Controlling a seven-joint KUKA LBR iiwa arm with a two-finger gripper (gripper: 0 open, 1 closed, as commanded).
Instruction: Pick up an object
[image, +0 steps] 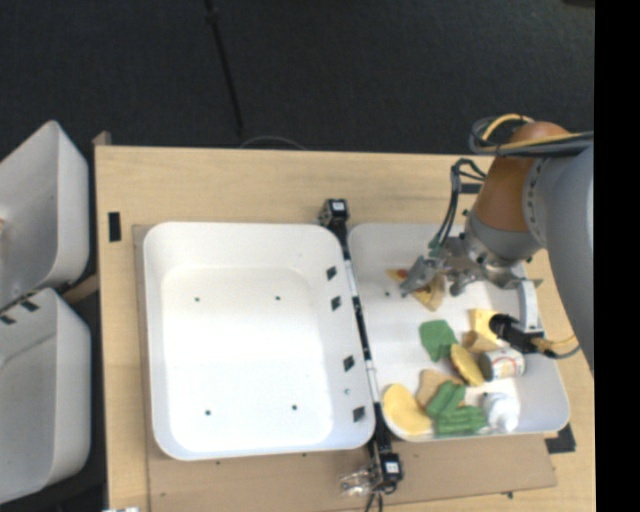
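The gripper (428, 282) hangs low over the far part of the right bin (380, 240), its dark fingers reaching toward nine o'clock. Whether they stand apart or together I cannot tell, because the wrist and its fittings hide the gap. Just under the tips lies a small tan piece (432, 295) with a scrap of orange (399, 272) at its ten o'clock; either looks like the likeliest target, since both sit apart from the heap and leave room for fingers on each side.

The heap itself crowds the bin's five o'clock corner: a green block (436, 339), a yellow oval piece (402, 406), a green bundle (452, 408) and a white bottle-like thing (503, 405) (touching or overlapping, so harder to single out). The left bin (160, 245), at nine o'clock across the divider, bears nothing I can see. Nothing appears lifted yet; the pick is at the approach.
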